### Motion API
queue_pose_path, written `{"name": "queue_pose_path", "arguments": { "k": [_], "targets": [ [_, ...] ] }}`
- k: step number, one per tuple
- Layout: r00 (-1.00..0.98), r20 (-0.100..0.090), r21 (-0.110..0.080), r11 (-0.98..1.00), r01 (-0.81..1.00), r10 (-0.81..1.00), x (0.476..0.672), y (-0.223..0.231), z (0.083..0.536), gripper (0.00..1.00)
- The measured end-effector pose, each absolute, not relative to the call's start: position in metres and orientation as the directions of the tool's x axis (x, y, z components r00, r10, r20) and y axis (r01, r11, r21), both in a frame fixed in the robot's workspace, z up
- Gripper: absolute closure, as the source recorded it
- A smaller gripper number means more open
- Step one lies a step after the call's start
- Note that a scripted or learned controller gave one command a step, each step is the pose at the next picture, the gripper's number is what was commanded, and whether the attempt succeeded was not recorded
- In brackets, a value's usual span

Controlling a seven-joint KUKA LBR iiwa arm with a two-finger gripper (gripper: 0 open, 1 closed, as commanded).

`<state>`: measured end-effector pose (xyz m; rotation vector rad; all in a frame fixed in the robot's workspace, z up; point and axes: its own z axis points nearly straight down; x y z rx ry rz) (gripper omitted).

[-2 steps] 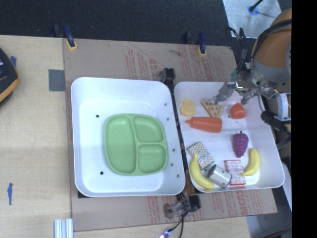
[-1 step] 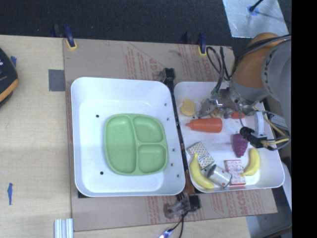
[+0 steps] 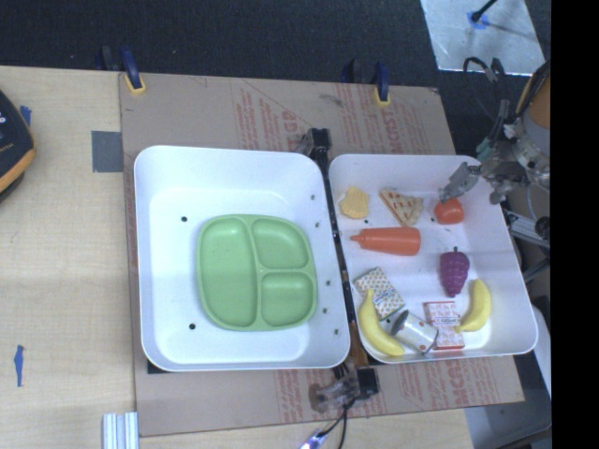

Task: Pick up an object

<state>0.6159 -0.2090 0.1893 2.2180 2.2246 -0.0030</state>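
my end effector (image 3: 459, 183) hangs just above the red tomato (image 3: 449, 212), likely lined up to grab; can't tell its opening.

Glossy white plastic bins (image 3: 150, 251), a matt green plastic divided tray (image 3: 255, 271) at 9 o'clock, smooth plastic toy carrot (image 3: 387, 240), all on printed brown cardboard (image 3: 243, 110) over pale wood bench (image 3: 56, 279).

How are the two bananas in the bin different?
The banana near the bin's front edge looks bigger than the banana by the right wall. The bigger one curves under a small box, touching other items; the smaller one lies beside a red-and-white carton. Both are yellow and lie flat in the right bin.
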Motion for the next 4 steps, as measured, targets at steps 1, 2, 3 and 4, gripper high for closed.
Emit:
{"name": "queue_pose_path", "arguments": {
  "k": [1, 2, 3, 4],
  "targets": [
    [-0.004, 0.000, -0.005, 0.004, 1.000, 1.000, 0.580, -0.212, 0.091, 0.00],
    [-0.004, 0.000, -0.004, 0.004, 1.000, 1.000, 0.513, -0.166, 0.091, 0.00],
    [-0.007, -0.001, -0.006, 0.007, 1.000, 1.000, 0.513, -0.167, 0.102, 1.00],
    [-0.005, 0.000, -0.001, 0.005, 1.000, 1.000, 0.545, -0.107, 0.196, 1.00]
  ]
}}
